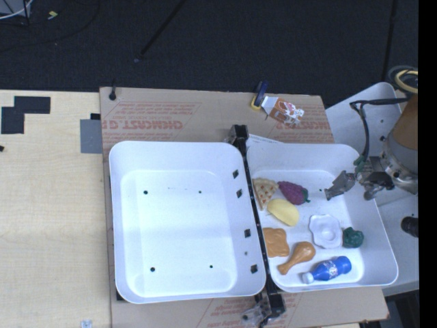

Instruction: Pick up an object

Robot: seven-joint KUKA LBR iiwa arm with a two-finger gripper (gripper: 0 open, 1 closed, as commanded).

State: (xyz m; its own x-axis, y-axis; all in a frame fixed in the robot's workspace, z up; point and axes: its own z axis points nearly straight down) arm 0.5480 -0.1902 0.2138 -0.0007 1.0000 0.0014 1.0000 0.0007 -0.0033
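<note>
Hovering over the right bin's (382, 251) far right side, the gripper (355, 181) has its fingers spread apart with nothing between them. All the stuff sits in that bin: a waffle piece (264, 190), purple grapes (292, 192), a yellow lemon (283, 212), a white cup (326, 230), a green lump (353, 237), toast (275, 242), a drumstick (298, 256) and a blue bottle (329, 268). Left bin (123, 183) sits right beside it on the surface.

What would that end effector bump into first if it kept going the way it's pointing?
Probably the purple grapes: the end effector points leftward across the right bin toward them. Height is unclear, so it might pass above.
</note>
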